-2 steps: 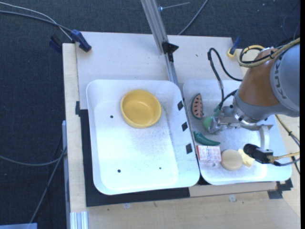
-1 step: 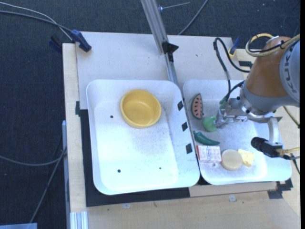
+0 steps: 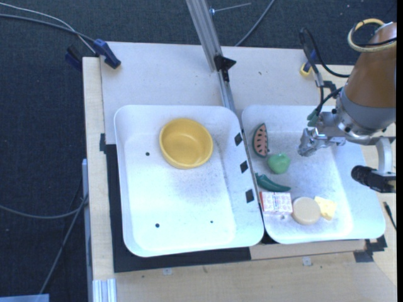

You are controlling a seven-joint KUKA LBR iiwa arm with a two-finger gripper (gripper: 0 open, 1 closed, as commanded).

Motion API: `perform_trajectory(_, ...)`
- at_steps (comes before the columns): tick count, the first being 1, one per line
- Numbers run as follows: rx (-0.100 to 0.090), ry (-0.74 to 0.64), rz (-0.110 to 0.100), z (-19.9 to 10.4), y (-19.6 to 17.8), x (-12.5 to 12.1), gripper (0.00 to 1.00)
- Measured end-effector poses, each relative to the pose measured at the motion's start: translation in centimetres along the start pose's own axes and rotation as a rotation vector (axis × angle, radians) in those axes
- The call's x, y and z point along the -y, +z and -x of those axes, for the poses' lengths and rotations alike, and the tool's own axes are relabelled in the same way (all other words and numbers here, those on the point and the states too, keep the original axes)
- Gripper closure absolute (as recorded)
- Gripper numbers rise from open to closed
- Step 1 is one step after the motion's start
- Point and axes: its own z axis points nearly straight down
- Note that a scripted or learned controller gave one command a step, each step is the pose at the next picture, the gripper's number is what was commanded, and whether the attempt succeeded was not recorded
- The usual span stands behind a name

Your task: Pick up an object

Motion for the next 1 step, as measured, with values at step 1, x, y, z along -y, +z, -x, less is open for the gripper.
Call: perform_trajectory(1, 0.001, -0.001, -0.004, -0.02, -1.13, -0.11, 1.0)
